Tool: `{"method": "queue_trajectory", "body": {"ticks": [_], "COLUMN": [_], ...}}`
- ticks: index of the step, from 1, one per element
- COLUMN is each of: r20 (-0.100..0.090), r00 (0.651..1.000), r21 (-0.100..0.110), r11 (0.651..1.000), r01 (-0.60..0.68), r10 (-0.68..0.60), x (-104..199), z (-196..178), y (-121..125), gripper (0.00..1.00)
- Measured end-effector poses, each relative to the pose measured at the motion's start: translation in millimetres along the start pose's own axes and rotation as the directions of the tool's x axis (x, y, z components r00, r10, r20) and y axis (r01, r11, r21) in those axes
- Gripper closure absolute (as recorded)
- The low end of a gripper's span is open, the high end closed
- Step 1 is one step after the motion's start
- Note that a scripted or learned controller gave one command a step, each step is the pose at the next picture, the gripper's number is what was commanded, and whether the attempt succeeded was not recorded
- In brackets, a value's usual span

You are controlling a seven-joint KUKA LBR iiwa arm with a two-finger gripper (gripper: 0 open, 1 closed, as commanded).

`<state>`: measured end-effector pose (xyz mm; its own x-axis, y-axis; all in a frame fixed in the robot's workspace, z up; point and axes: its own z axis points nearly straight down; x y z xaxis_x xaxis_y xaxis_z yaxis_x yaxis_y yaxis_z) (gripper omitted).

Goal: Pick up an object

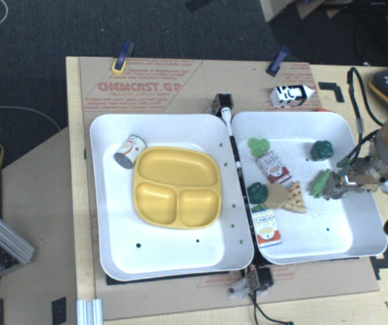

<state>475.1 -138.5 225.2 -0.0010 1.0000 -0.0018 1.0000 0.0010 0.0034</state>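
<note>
My gripper [336,182] hangs low over the right side of the right bin [324,230], on the grey arm coming in from the right. A light green elongated piece [320,181] lies right at its tip, touching or nearly touching it. A dark green round piece [321,149] sits just behind. Further left in the same bin are a green leafy piece [259,145], a red-and-white packet [273,166], a dark green lump [257,193], a tan pizza-like wedge [292,198] and a second packet [266,225].
The left bin [112,202] holds a yellow divided plate [177,187] and a small tipped can [129,151]. A black-and-white object [291,95] lies on the cardboard behind the right bin. Cables run along the right edge.
</note>
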Motion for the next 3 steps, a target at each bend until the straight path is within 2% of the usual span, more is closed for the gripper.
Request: {"method": "queue_trajectory", "body": {"ticks": [1,2,3], "r20": [-0.002,-0.003,-0.003], "r00": [1.0,1.0,1.0], "r21": [-0.002,-0.001,0.0], "r11": [1.0,1.0,1.0], "r01": [0.006,0.005,0.005], "r10": [-0.006,-0.005,-0.005], "x": [42.0,83.5,134.6], "z": [-6.9,-13.7,1.4], "y": [42.7,73.9,108.4], "gripper": [1.0,1.0,1.0]}}
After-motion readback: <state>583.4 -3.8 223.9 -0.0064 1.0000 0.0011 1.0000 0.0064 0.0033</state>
